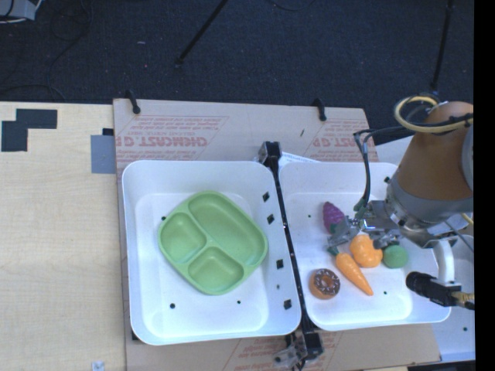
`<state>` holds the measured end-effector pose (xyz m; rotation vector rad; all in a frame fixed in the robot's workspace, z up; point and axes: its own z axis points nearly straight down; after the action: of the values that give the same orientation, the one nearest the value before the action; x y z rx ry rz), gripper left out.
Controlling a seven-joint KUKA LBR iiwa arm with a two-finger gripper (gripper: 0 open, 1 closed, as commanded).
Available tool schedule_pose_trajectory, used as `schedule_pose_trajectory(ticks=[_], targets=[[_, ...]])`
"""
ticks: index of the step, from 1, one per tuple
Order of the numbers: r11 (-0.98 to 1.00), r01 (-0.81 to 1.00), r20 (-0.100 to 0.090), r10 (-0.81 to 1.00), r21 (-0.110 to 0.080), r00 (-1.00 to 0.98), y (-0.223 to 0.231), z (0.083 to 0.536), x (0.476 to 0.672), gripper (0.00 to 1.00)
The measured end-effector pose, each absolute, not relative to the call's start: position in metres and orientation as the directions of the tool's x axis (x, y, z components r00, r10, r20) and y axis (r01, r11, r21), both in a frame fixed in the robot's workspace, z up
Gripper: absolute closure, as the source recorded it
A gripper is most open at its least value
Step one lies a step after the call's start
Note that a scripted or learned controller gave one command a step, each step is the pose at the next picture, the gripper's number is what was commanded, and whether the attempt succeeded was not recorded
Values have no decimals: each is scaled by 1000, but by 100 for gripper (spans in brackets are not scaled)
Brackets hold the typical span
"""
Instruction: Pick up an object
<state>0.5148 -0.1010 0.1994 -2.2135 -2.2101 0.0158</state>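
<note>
The right bin [387, 315] holds the toys to pick from, and the landmark here is the orange carrot [354, 273], lying at a slant near the bin's middle with its tip toward the near edge. Touching the carrot's upper end sits a rounded orange fruit [366, 251]. Just right of that fruit is a small green ball [395, 256]. Up and left of the carrot lies a purple piece [333, 215] — possibly grapes, too small to tell. Down and left of the carrot, near but apart, rests a brown doughnut [325, 284] with a dark hole.

The claw [349, 234] hangs just above the carrot's upper end, between the purple piece and the orange fruit; whether it is apart or together cannot be told, and nothing is seen gripped in it. The grey arm with its orange band [429, 157] rises to the right of the carrot.

Well left of the carrot, across the black divider [282, 238], the left bin [147, 300] carries a green compartment plate [213, 242] — three sections, sitting turned at an angle. Both bins rest on cardboard [193, 134] on the pale wooden worktop [54, 246].
</note>
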Motion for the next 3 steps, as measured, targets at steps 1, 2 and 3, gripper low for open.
schedule_pose_trajectory(ticks=[1,2,3], targets=[[0,1000,1,1000,-5,0,-101,206,518,0],[0,1000,2,1000,-10,0,-103,141,515,0],[0,1000,3,1000,-9,0,-101,88,514,0]])
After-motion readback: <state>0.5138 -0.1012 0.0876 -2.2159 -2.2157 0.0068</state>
